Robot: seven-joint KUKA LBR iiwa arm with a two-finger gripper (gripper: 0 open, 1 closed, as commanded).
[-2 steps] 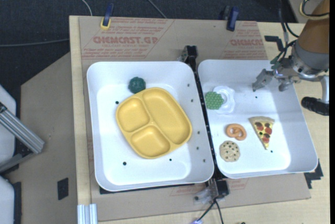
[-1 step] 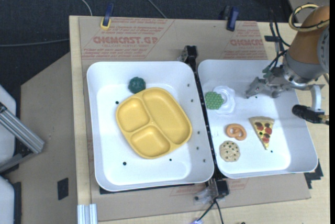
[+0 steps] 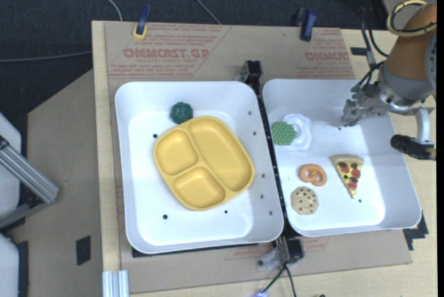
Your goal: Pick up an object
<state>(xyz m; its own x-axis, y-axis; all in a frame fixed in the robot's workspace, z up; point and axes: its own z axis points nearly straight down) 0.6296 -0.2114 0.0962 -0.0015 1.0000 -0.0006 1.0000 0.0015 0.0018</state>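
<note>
While the jaws (image 3: pixel 352 113) hovered over the right bin (image 3: pixel 399 216), how they stood could not be told. The pizza slice (image 3: pixel 347 173) lay nearby below them, apart from the pretzel (image 3: pixel 313 174); a centred, straight descent would suit it best.

The arm (image 3: pixel 416 60) was cut off by the right edge. Its gripper (image 3: pixel 352 112) was too small to tell how the jaws stood. The clear wrapper (image 3: pixel 300 130) beside the pretzel (image 3: pixel 313 174) was blurred.

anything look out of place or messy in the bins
Mostly tidy. The yellow divided plate sits askew in the left bin, with a dark green piece just off its upper rim. In the right bin, another green piece lies against a clear item.
</note>
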